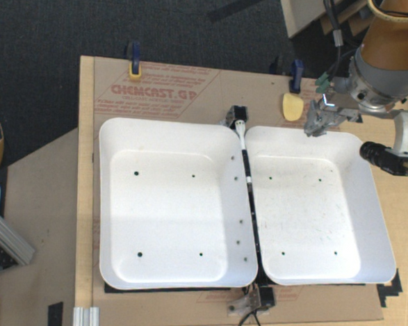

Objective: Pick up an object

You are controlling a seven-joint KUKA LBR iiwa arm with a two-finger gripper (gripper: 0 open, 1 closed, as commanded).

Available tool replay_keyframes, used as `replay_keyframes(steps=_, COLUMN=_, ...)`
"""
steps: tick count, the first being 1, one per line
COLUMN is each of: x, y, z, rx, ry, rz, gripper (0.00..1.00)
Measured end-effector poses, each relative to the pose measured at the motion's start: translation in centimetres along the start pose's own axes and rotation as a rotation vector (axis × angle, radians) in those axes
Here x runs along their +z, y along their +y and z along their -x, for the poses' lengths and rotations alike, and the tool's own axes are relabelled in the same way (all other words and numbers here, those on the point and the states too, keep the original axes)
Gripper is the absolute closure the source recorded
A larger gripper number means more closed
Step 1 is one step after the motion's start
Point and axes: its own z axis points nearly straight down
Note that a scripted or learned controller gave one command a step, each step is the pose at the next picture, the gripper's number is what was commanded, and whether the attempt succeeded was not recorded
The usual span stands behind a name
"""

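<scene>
Two shallow white bins are being shown side by side on the bench, the left bin point(166, 205) and the right bin point(319, 209). The gripper point(317, 125) is being held at the right bin's far rim; whether it is apart or together cannot be told. A small yellow object point(292, 106) is lying on the board just beyond that rim, near the gripper but apart from it.

The arm point(393, 47) is a thick rounded column with a broad orange band above a grey wrist section (the grey turns paler toward its lower rim). Below hangs a small metallic end effector point(320, 123), silvery and angular, with a touch of green beside its mount. Dark cables run past the arm's upper part.
</scene>
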Motion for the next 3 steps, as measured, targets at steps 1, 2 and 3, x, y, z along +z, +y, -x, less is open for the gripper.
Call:
replay_keyframes(steps=1, x=4.1, y=2.1, z=6.8, rx=0.009, ry=-0.002, rz=-0.004, gripper=1.00)
replay_keyframes(steps=2, x=-3.7, y=4.8, z=13.7, rx=0.008, ry=-0.006, rz=0.005, gripper=1.00)
replay_keyframes(steps=3, x=-1.1, y=4.7, z=5.0, rx=0.003, ry=0.001, rz=-0.009, gripper=1.00)
